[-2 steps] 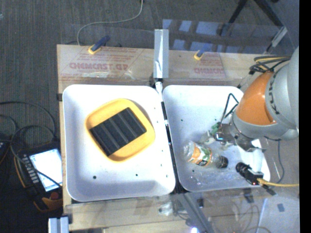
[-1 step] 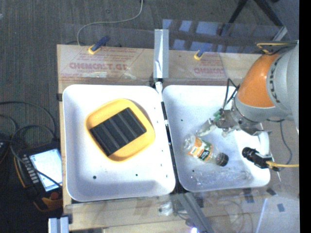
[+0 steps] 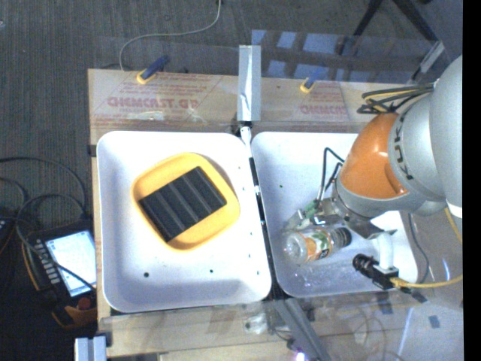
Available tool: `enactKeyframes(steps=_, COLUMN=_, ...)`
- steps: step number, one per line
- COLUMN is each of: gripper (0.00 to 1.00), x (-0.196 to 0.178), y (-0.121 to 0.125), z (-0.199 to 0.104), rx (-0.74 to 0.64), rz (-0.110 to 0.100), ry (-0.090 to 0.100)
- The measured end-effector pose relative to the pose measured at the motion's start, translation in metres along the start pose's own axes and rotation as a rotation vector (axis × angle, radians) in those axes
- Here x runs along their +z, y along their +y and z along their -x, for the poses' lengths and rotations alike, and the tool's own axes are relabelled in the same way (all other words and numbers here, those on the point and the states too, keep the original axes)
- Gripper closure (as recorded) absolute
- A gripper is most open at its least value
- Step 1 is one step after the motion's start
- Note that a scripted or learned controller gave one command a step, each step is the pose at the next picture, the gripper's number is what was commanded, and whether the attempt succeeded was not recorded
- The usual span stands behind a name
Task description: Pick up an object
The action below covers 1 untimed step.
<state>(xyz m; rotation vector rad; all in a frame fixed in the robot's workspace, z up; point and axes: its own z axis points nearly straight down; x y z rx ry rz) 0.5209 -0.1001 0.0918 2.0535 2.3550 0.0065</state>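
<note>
Overhead slanted view of a bench w/ two white bins side by side.

Left bin (image 3: 120, 156): a yellow dish (image 3: 173, 168) sits near the middle, turned at an angle. A black ridged pad (image 3: 183, 203) lies on top of it and covers most of the dish.

Right bin (image 3: 293, 164): a clear bottle (image 3: 310, 245) lies on its side near the front. Its dark cap (image 3: 342, 237) points to the view's right, and a label w/ orange and green wraps the body. Small glints or droplets dot the bin floor beside it.

The grey arm (image 3: 421, 149) w/ orange band (image 3: 372, 164) comes in from the view's right, over the right bin. The gripper (image 3: 319, 215) is down low, just behind the bottle and very close to it. Can't tell if they touch. Can't tell if the gripper is open or closed, since the wrist hides that part. Nothing is visibly held.

Behind the bins: a brown board (image 3: 158, 100) w/ faded red print, and two blue-and-yellow clamps (image 3: 152, 68) along its back edge. A metal post (image 3: 246, 89) stands at the seam btwn the bins.

On the floor at the view's left, a tablet (image 3: 68, 258) w/ a lit screen lies among black cables.
</note>
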Motion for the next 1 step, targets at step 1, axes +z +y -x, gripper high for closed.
enactKeyframes(steps=1, gripper=0.0, x=-0.0918, y=-0.0036, z=-0.0105, rx=-0.128, rz=-0.015, ry=0.01)
